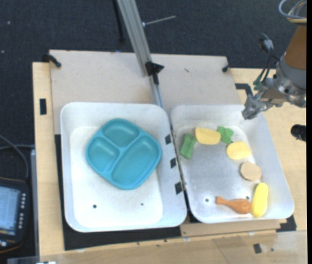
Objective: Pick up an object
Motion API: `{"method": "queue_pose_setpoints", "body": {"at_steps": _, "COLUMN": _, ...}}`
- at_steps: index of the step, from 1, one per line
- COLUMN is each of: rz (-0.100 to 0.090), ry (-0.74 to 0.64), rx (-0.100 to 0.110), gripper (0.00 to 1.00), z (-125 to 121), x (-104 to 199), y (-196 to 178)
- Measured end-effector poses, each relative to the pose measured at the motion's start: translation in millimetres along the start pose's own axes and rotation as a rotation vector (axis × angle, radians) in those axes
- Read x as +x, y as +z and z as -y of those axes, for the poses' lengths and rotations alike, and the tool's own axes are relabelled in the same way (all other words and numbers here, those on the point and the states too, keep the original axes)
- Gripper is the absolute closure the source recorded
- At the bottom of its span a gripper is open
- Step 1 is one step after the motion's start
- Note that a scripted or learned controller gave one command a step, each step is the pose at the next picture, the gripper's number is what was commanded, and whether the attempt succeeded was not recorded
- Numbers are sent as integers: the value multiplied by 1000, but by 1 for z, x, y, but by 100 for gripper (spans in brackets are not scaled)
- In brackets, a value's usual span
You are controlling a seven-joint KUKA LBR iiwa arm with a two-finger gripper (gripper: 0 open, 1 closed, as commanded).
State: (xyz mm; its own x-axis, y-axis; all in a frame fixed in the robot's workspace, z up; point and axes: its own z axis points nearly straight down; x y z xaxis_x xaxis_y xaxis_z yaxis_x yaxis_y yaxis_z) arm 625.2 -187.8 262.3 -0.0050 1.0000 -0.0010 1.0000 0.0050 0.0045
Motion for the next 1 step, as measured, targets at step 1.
{"method": "queue_pose_setpoints", "body": {"at_steps": 1, "rz": -1, "ry": -1, "rx": 4, "gripper": 100, "z": 2, "x": 55, "y": 13}}
